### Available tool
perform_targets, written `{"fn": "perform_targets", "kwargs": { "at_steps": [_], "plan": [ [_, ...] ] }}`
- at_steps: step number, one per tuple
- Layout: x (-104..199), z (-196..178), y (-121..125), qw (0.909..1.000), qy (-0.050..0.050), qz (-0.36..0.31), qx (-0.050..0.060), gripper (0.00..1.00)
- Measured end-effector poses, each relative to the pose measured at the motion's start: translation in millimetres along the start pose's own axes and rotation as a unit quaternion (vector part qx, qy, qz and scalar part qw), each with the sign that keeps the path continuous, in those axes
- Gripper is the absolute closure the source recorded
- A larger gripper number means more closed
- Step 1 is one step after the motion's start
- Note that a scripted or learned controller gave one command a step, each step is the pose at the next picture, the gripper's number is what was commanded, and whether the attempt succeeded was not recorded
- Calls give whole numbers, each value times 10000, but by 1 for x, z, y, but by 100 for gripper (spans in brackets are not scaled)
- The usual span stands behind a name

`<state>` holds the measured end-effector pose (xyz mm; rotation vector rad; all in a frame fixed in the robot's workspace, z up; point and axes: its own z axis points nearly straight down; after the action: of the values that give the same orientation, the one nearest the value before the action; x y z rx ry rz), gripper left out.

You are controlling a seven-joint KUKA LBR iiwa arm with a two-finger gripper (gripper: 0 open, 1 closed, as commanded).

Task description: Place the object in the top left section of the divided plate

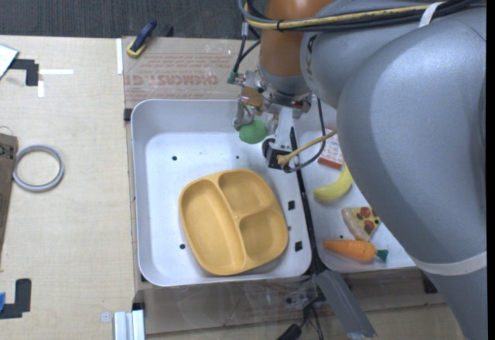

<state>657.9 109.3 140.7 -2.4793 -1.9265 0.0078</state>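
Green object [251,131] sat pinched in the gripper [253,124], raised over the left bin [147,176] for carrying to the divided plate [232,221].

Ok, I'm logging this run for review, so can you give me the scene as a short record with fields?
arm: grey, orange band, reaching in from the right over the left bin
claw: above the left bin's upper right corner
green object: at the claw's tip; whether it is gripped cannot be told
divided plate: yellow, three sections, in the left bin
right bin items: banana, pizza slice, carrot
bench extras: tape roll, left of the bins
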Motion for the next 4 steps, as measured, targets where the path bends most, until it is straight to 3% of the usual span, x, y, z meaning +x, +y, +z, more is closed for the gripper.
{"fn": "perform_targets", "kwargs": {
  "at_steps": [1, 2, 4],
  "plan": [
    [-10, -120, 3, 9986, 2, 520, -16, 100],
    [58, -58, -15, 9946, -4, 1039, -2, 100],
    [56, -74, -14, 9948, -40, 1013, 4, 100]
  ]
}}
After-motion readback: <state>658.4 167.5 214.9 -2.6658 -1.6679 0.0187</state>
